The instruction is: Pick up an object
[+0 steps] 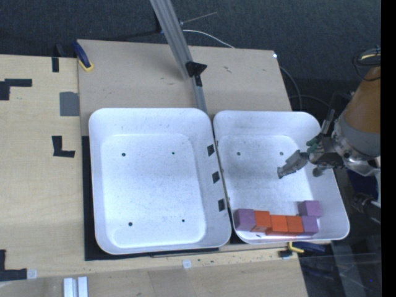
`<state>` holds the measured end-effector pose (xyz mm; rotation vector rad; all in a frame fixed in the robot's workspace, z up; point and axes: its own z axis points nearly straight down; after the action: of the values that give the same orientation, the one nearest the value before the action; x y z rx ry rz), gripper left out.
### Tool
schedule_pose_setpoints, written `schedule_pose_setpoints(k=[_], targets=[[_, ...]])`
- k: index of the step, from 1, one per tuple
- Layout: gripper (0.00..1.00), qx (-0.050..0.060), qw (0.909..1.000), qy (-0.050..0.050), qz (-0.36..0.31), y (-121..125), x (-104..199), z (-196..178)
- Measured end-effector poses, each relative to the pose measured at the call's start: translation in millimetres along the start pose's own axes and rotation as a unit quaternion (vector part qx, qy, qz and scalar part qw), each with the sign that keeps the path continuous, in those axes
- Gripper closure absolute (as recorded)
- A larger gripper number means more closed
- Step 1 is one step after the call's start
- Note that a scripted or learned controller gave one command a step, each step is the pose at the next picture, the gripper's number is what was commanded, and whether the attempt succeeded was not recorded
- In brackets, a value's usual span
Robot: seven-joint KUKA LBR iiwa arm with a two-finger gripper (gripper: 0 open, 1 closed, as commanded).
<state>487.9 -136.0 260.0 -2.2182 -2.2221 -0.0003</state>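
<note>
Along the front wall of the right bin lies a row of small blocks: a purple block at the left, two orange blocks in the middle, and two purple blocks at the right. My gripper hangs over the bin's right side, well above and behind the blocks. Its fingers are spread open and hold nothing. The grey arm with its orange band comes in from the right edge.
The left bin sits beside the right one. A slanted metal pole ends at the bins' shared back corner. Blue-and-yellow clamps sit at the bench's back left and front right.
</note>
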Motion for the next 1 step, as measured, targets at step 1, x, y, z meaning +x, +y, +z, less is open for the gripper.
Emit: schedule_pose_setpoints(k=[1], targets=[[0.0,0.001,1.0,-0.001,0.0,55.0,-6.3,53.9]])
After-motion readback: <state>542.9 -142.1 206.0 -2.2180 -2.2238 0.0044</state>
